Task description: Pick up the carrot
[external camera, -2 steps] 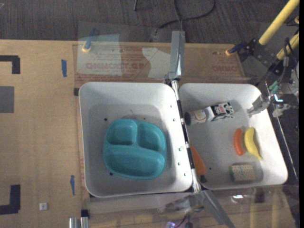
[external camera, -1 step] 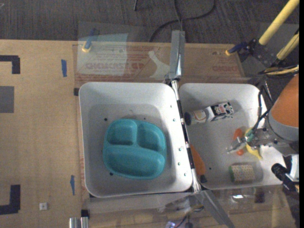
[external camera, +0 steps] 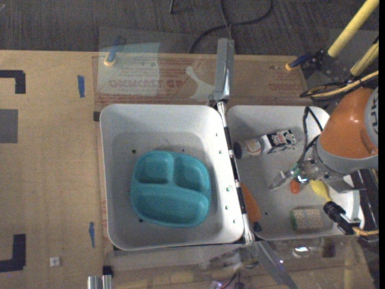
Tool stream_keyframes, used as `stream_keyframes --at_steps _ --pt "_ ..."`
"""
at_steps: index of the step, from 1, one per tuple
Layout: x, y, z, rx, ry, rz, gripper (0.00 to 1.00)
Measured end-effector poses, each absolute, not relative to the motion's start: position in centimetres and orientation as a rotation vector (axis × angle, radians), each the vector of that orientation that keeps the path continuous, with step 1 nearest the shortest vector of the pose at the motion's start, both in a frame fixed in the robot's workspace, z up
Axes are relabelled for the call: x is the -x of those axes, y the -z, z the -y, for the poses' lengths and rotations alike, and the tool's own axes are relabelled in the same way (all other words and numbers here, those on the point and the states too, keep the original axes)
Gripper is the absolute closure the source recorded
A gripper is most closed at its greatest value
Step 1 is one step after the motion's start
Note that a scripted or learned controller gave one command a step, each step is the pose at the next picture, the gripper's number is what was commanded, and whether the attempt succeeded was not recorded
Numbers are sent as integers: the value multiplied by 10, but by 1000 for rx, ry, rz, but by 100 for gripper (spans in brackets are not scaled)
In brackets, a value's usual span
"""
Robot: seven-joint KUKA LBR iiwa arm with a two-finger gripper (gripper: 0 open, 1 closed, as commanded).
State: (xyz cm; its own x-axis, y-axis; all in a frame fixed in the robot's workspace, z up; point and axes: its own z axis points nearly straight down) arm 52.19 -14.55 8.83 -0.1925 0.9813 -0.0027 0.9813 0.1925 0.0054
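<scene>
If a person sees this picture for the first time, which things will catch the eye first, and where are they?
The teal divided plate stands out most, lying in the middle of the left bin. Next comes the orange band of the arm, reaching in over the right bin, with its gripper low above the bin floor. The carrot lies along that bin's left wall, apart from the gripper.
</scene>
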Motion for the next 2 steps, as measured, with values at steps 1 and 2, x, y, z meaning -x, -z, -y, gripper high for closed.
stream_keyframes --at_steps 1,2 --pt "-523 -99 149 -1993 -6 -2409 100" --pt "-559 -154 185 -1811 -2 -2562 100"
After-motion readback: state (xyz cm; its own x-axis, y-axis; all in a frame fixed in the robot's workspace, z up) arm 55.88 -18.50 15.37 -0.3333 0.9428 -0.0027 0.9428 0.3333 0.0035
